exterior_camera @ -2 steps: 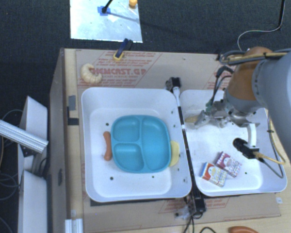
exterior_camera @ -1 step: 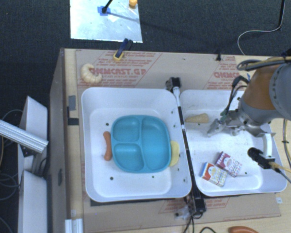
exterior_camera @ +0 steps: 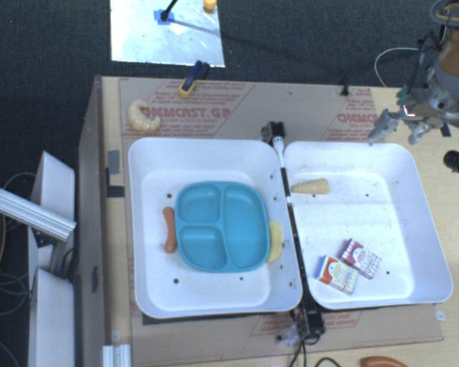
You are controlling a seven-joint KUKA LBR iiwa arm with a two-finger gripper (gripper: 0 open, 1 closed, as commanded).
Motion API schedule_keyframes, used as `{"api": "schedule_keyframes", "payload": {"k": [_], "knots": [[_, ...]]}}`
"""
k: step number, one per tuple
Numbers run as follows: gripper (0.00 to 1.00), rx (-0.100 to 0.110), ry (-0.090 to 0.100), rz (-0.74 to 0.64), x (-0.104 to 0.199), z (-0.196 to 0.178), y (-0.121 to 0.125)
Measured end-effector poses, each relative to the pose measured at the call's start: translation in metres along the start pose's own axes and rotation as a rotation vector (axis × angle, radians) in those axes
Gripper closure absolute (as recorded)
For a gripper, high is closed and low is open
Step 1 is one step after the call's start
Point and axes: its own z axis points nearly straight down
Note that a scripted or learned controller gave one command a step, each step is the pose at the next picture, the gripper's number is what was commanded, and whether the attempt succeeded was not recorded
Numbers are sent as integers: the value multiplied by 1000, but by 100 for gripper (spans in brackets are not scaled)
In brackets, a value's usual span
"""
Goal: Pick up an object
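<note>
- An object to pick is not yet chosen; from the left we see a sausage point(exterior_camera: 169, 229) lying in the left bin point(exterior_camera: 149, 159), just beside the left edge of a blue divided plate point(exterior_camera: 221, 226).
- A yellow piece point(exterior_camera: 276, 240) peeks out from under the plate's right edge, against the wall between the bins.
- In the right bin point(exterior_camera: 413, 205) a pale corn-like piece point(exterior_camera: 310, 186) lies near the far left corner, alone on bare floor.
- Two small cartons point(exterior_camera: 349, 265) sit side by side toward the near edge.
- The gripper point(exterior_camera: 398, 125) hovers beyond the far right corner of the right bin, its fingers spread, pinching nothing.
- We judge the corn-like piece the easiest target: we should come straight down over its middle, fingers across its short width, and close only once low enough.
- We would avoid the cartons, since touching neighbours may slip aside.
</note>
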Motion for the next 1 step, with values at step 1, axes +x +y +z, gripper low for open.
{"api": "schedule_keyframes", "payload": {"k": [1], "knots": [[0, 8, 4, -2, 90, 102, 5]]}}
